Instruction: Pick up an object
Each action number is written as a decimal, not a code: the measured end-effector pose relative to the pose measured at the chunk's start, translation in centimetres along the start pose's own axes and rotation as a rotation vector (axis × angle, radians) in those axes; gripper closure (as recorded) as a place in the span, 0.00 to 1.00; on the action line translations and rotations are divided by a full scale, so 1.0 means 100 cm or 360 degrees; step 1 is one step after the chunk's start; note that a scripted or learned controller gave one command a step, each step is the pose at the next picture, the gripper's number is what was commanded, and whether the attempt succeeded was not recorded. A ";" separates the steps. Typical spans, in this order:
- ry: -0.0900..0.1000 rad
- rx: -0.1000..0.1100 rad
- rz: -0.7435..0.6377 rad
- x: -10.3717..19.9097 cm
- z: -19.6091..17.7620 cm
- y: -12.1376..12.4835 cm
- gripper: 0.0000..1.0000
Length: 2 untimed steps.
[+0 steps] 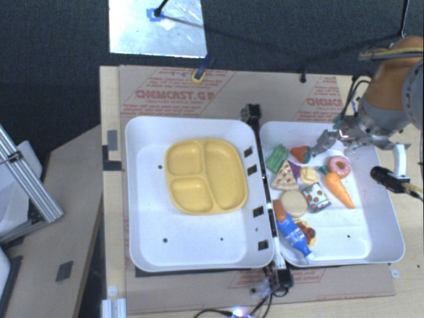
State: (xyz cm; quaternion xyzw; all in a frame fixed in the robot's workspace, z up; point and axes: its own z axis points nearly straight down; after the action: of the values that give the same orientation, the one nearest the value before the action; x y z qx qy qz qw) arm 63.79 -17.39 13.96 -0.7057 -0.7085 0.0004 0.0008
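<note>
The right bin [371,237] holds a cluster of toy foods along its left side: a green piece [277,156], a red piece [301,154], a pizza slice [285,176], a pink donut [340,166], an orange carrot [340,190], a small printed box [317,197], a beige disc [293,205] and a blue packet [292,236]. My gripper [326,142] hangs over the bin's back part, just right of the red piece and up-left of the donut. Nothing is seen held in it.
The left bin [142,244] carries a yellow divided plate [204,175]. A black ridge [260,177] separates the two bins. The grey arm with its orange band [387,88] crosses the right bin's back right corner. A shiny metal sheet [158,18] lies behind the bench.
</note>
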 end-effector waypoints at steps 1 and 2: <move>-0.0005 -0.0023 0.0000 -0.001 0.032 0.004 0.00; -0.0011 -0.0028 -0.0003 -0.002 0.022 0.005 1.00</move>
State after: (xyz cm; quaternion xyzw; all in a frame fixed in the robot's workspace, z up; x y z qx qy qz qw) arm 64.26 -17.55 11.72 -0.7049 -0.7092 -0.0033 -0.0078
